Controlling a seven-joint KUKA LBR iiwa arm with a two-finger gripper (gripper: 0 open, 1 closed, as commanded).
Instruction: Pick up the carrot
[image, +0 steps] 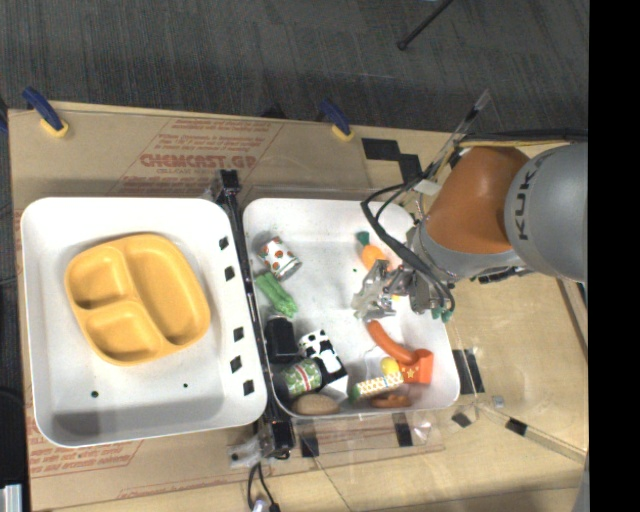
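here the arm (500, 215) reaches left, hand (378, 296) low beside the carrot (372, 252)

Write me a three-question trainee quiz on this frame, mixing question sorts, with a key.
1. True or false: the yellow plastic divided tray lies in the left white bin.
2. Which bin is the two-finger gripper over: A) left, B) right white bin?
3. Fill in: the small orange carrot with a green top lies near the right bin's ____ wall, far or near.

Key: 1 true; 2 B; 3 far.
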